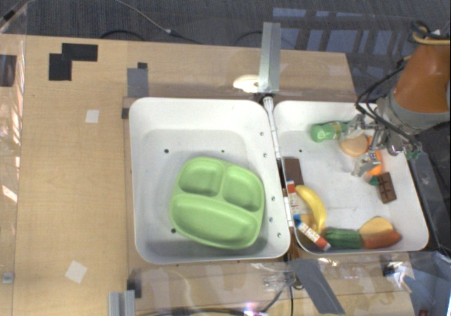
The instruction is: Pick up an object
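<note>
The counter (70,187) carries two white bins side by side. The left bin (151,131) holds one thing, a green plate with three sections (217,202), lying flat with its long axis running from upper left to lower right.

The right bin (331,205) holds several small things. I count one banana (312,207), lying near the left wall with its long axis going from upper left down to lower right and curving. Just below it is one dark green cucumber-like piece (342,238), long axis nearly horizontal. Touching its right end is one orange and yellow piece (379,232). A small red and white item (313,235) lies at the lower end of the banana. One dark brown bar (291,171) stands along the left wall, pointing up and down. A second brown bar (385,187) lies near the right wall, slightly tilted. One green bottle-like thing (328,131) lies in the upper part, long axis horizontal. Beside it is one pale round piece (354,144).

The pincer (372,156) is low over the upper right part of this bin, just beside the pale round piece. I cannot tell how its jaws stand or whether it pinches something.
</note>
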`<state>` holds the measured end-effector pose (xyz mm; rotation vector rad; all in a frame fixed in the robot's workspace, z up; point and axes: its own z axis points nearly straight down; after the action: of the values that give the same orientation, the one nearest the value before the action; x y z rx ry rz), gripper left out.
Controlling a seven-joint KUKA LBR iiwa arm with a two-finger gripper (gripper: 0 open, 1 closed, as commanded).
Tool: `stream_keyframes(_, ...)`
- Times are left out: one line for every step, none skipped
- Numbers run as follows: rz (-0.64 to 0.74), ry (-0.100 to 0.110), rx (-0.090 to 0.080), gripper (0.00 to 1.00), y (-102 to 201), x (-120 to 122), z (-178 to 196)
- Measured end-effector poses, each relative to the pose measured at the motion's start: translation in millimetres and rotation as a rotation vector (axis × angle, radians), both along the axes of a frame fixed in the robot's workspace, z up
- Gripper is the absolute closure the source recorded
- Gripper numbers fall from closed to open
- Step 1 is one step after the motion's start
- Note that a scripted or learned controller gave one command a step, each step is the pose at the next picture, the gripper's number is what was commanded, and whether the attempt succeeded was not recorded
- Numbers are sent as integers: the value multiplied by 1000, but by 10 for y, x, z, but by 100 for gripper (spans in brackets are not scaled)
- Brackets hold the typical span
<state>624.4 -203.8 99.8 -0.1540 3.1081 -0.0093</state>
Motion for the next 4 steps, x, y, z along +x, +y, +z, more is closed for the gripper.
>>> stream_keyframes(15,17,2,0,-6,-192,-105)
stream_keyframes(21,4,-1,100,7,-147,50)
stream_keyframes(22,5,-1,0,12,-148,44)
stream_keyframes(10,17,2,0,-5,-314,-106)
